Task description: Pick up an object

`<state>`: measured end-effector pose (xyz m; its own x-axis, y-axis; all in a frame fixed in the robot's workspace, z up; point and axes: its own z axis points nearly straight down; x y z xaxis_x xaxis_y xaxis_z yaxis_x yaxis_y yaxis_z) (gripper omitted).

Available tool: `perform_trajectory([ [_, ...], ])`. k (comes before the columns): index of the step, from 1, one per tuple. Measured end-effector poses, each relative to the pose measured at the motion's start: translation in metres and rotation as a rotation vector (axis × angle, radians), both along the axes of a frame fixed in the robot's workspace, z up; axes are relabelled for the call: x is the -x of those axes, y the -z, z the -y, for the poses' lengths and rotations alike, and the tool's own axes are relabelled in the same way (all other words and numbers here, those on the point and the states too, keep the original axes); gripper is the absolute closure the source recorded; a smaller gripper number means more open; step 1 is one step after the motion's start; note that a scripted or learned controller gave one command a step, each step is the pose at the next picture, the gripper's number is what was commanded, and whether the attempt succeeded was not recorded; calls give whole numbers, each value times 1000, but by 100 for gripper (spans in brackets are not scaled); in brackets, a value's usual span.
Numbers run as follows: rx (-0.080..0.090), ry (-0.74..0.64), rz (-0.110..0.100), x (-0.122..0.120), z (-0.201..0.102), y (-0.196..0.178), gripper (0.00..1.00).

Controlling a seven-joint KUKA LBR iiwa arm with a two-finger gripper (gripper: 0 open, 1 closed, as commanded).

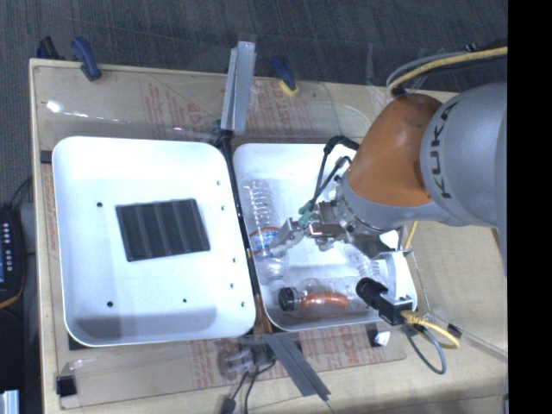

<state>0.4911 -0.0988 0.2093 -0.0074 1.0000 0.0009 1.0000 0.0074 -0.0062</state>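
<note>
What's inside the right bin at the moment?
In the right bin: a clear plastic bottle along its left side and a clear bottle with orange contents near the front. The arm covers the bin's right part.

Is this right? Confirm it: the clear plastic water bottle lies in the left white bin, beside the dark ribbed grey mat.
Not quite. The camera view shows the clear plastic water bottle lying in the right white bin, under the arm's gripper. The dark ribbed grey mat is in the left white bin.
</note>
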Motion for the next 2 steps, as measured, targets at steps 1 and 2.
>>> perform_trajectory([
  [1,-1,-18,-2,-35,22,58,0],
  [2,-1,-34,-2,-60,39,119,0],
])
